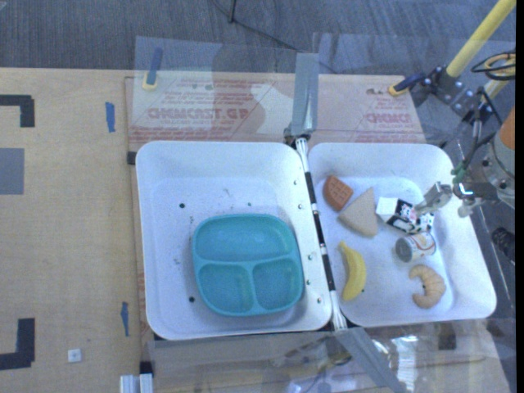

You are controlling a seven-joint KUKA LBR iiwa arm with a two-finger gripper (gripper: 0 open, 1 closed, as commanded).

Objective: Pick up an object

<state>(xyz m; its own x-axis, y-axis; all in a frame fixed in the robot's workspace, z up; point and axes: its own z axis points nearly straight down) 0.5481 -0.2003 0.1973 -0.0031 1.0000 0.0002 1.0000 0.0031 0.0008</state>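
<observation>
I see the worktop [65, 219] carrying two white bins side by side. The left bin [164, 170] holds a teal divided tray [246, 264] toward its near side. The right bin [467, 301] holds the loose items: a tan wedge [361, 214] and an orange-brown piece [336, 192] at its far left, a banana [354, 271] nearer, a croissant [427, 286] at near right, and a small can [408, 246] beside a black-and-white packet [396, 212]. The fingers [431, 199] sit over the right bin's far right, just above the can and touching nothing I can make out; whether they are apart or together I cannot tell.
</observation>
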